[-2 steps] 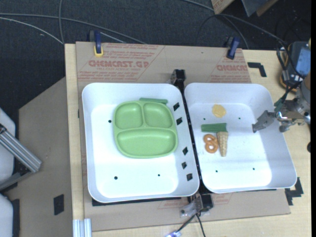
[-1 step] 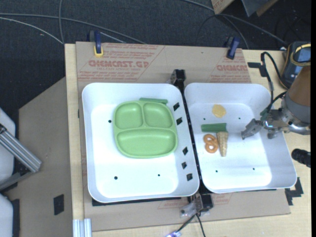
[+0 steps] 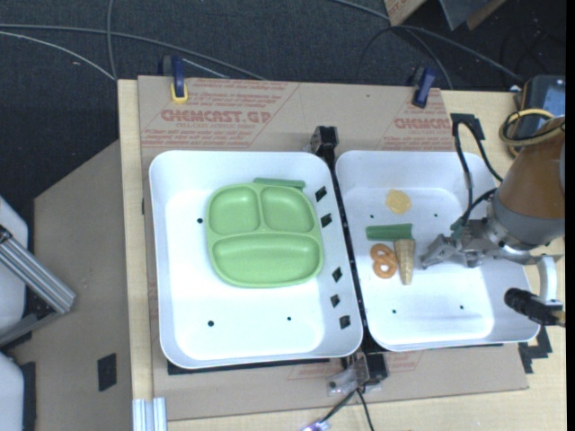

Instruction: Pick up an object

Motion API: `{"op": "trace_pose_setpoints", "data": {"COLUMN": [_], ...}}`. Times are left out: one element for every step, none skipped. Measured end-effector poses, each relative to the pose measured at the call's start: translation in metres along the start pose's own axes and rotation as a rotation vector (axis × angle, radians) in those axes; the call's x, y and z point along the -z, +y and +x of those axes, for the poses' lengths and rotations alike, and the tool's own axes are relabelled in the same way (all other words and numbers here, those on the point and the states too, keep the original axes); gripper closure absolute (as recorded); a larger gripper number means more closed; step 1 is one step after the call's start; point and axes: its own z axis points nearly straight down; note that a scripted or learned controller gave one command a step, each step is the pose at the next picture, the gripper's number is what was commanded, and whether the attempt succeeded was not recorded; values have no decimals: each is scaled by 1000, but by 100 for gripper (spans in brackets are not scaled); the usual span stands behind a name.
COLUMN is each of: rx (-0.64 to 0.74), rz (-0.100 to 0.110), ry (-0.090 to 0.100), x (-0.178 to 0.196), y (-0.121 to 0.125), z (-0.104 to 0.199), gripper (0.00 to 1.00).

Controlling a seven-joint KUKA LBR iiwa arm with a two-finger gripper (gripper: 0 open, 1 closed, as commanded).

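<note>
The right bin [image 3: 431, 321] holds a yellow round piece [image 3: 399, 202], a green strip [image 3: 389, 232], an orange pretzel-shaped piece [image 3: 384, 260] and a tan cone-like piece [image 3: 406, 260]. My gripper [image 3: 438, 250] hangs low in the right bin, just right of the tan piece, pointing left toward it. Nothing shows between its fingers. The arm comes in from the right edge, with its orange band [image 3: 539, 173] above the wrist.
The left bin [image 3: 180, 312] bears a light green divided plate [image 3: 264, 235]. A black divider with clips [image 3: 334, 241] runs between the bins. Cables [image 3: 467, 164] loop over the right bin's far right corner. Blue clamps [image 3: 180, 77] pin the board at the back.
</note>
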Motion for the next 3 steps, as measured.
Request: {"op": "trace_pose_setpoints", "data": {"rx": [-1, 0, 0], "rz": [-7, -13, -13], "ry": [-3, -6, -5], "x": [15, 79, 128], "y": [2, -1, -7], "z": [-1, -4, 3], "gripper": [100, 100, 100]}}
